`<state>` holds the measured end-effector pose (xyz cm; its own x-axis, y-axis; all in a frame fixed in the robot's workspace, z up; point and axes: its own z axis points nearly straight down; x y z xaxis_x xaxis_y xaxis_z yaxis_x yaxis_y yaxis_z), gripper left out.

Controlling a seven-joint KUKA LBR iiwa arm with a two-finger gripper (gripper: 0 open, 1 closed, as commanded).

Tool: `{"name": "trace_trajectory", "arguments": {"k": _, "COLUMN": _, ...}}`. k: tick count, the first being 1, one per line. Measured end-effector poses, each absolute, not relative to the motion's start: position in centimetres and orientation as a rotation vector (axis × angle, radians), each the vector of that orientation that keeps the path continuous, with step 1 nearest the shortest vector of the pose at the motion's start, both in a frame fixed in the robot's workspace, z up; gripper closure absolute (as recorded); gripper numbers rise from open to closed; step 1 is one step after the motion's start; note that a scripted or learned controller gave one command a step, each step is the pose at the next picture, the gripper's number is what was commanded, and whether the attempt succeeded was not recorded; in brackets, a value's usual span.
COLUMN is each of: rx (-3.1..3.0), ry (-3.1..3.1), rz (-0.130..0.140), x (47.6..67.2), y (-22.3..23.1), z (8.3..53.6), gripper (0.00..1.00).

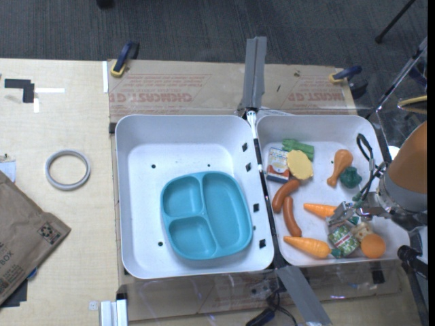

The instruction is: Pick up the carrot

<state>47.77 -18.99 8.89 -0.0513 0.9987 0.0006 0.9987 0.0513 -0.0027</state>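
Lowest in frame sat a carrot [306, 247], lying flat near the right bin's [318, 132] front edge, just left of and below the gripper [350, 214]. Gripper was low over a crinkly snack packet [343, 238], print unreadable; whether it was clenched or released could not be told, metal parts blurred together. Second carrot [320, 210] lay just left of the gripper, its thick end tucked under it. Orange ball [372, 246] sat below-right, half behind the packet. Two sausages [288, 204] further left. Small carton [277, 165] up-left, label too small to read. Left bin [129, 202] held a blue divided tray [204, 214]. Cardboard [163, 88] on the counter [47, 121] bore red lettering, upside down, illegible. Arm was cut off at the right edge.
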Motion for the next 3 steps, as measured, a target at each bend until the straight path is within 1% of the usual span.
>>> {"name": "trace_trajectory", "arguments": {"k": 1, "rx": -2.259, "ry": -2.177, "rz": 0.005, "x": 53.1, "y": -15.1, "z": 8.8, "gripper": 0.0}}
{"name": "trace_trajectory", "arguments": {"k": 2, "rx": -2.261, "ry": -2.174, "rz": 0.01, "x": 53.1, "y": -15.3, "z": 9.4, "gripper": 1.0}}
{"name": "trace_trajectory", "arguments": {"k": 3, "rx": -2.392, "ry": -2.031, "rz": 0.009, "x": 54.7, "y": -7.5, "z": 18.8, "gripper": 1.0}}
